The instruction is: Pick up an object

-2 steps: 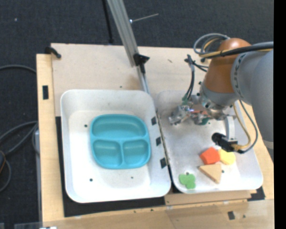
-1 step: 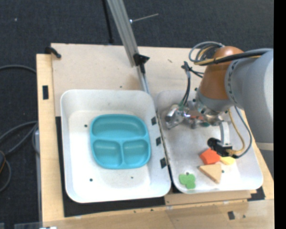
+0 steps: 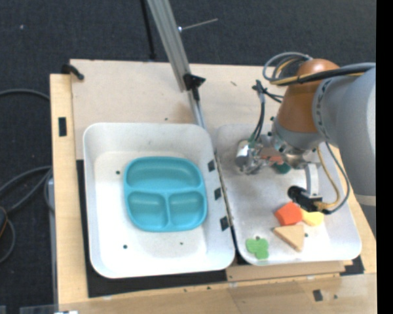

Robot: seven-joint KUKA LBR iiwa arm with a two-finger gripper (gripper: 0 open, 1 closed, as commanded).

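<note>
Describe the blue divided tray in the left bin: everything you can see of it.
The blue tray is a light turquoise, rounded-rectangle dish that looks like smooth plastic. Raised ridges split it into three compartments: one long section along the far side and two smaller ones side by side nearer the camera. It lies flat and right side up on the floor of the left white bin, roughly centred and turned slightly askew to the bin's walls. Nothing sits in it, and nothing but the bin floor touches it.

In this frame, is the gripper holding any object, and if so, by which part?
Cannot be told. The gripper is low in the right bin, apart from the orange block; its tips are too blurred to judge.
</note>
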